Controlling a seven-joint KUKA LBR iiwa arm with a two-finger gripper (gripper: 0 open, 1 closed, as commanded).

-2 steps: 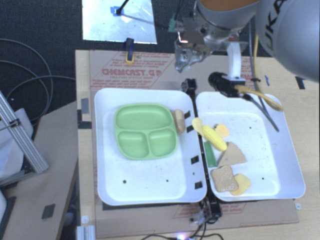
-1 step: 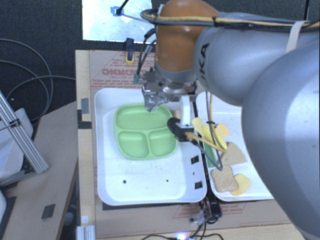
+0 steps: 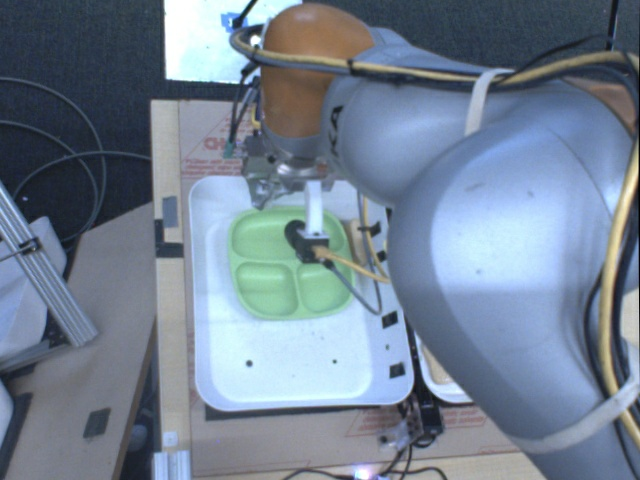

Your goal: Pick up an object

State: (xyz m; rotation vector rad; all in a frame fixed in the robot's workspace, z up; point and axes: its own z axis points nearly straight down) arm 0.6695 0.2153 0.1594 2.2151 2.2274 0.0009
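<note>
The big grey arm [image 3: 500, 228] comes in from the right and covers most of that side of the bench, its orange band [image 3: 305, 58] standing above the far end of the left white bin [image 3: 290, 373]. Below the band the gripper [image 3: 272, 186] hangs low over the far part of that bin, just at the far left rim of the green plate [image 3: 270, 273]. From where I stand I cannot tell whether the gripper is open or closed, nor whether it touches the plate, and nothing shows as held in it. The plate is the one loose thing in this bin: a pale green dish split into three compartments (one long section across the far side, two smaller ones nearer the camera). It lies flat on the bin floor in the far half, closer to the arm's side than to the left wall. The near half of the bin floor is bare white with a few small dark specks [image 3: 250, 363]. A sliver of the second bin [image 3: 445, 388] peeks out under the arm at the lower right. Both bins sit on brown cardboard [image 3: 170, 298]; a white sheet [image 3: 215, 28] lies beyond it, and black cables [image 3: 70, 168] loop over the dark floor at the left.
</note>
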